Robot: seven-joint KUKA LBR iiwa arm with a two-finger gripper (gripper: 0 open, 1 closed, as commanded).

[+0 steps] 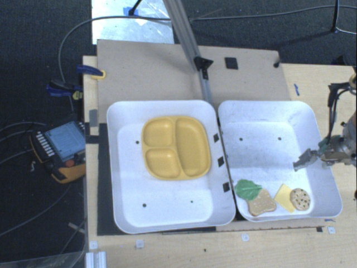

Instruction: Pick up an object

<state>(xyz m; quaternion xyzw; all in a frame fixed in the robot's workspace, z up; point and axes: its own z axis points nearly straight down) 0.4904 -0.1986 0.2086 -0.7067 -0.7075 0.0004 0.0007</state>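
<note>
Along the front of the right bin [268, 116] lie several toy foods: a green leaf [247, 188], a slice of toast [261, 204], a yellow cheese wedge [284, 197] and a round cookie [300, 199]. My gripper [305, 160] reaches in over that bin's right rim, above and slightly right of the cheese and cookie, with nothing seen in it. It stands apart from all the foods.
A yellow divided plate [175, 148] lies in the left bin [128, 205]. A metal pole [187, 32] slants down to the gap between the bins at the back. Clamps and a blue device [61, 141] sit off the bench at left.
</note>
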